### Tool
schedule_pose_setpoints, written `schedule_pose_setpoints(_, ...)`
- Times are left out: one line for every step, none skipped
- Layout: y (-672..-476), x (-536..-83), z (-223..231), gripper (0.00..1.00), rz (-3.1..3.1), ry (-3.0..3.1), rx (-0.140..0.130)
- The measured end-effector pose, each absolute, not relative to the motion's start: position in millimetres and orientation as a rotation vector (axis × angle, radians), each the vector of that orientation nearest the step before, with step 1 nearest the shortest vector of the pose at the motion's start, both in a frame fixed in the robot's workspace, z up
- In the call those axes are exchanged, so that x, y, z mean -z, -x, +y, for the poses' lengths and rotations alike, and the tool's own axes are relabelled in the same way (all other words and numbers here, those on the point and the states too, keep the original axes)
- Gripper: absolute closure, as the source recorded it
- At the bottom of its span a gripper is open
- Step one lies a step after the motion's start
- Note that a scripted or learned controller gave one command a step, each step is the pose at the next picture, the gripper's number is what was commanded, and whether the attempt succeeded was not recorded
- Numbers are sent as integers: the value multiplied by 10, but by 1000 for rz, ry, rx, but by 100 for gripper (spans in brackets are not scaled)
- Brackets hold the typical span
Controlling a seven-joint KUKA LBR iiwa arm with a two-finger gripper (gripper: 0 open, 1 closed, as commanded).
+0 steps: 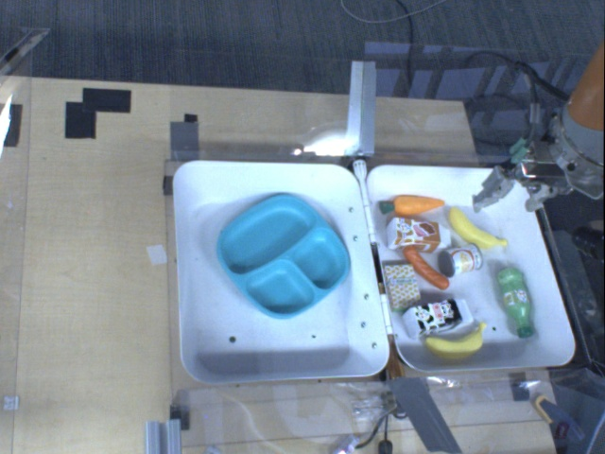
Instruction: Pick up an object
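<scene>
The right bin [553, 348] holds several objects: a carrot [418, 204], a yellow banana [475, 228], a snack packet [416, 234], an orange sausage-like piece [427, 268], a small can [463, 260], a green bottle [513, 299], a checkered packet [401, 285], a cow-patterned carton [437, 317] and a second banana [456, 343]. My gripper [513, 191] hangs over the bin's far right corner, above and to the right of the first banana. It is open, with nothing between its fingers [492, 189].
The left bin [203, 348] holds a blue divided plate [282, 253]. A metal post [363, 112] stands behind the seam between the bins. Cables [492, 74] lie behind the right bin near the arm.
</scene>
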State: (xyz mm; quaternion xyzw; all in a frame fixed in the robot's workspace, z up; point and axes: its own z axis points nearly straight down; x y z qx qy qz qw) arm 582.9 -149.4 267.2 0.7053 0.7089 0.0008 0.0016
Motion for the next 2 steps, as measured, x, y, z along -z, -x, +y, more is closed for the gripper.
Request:
schedule_pose_setpoints(-6374,-1757,-1152,0,2357,-2073,-2)
schedule_pose_setpoints(-6577,-878,-1713,0,2238,-2195,-7)
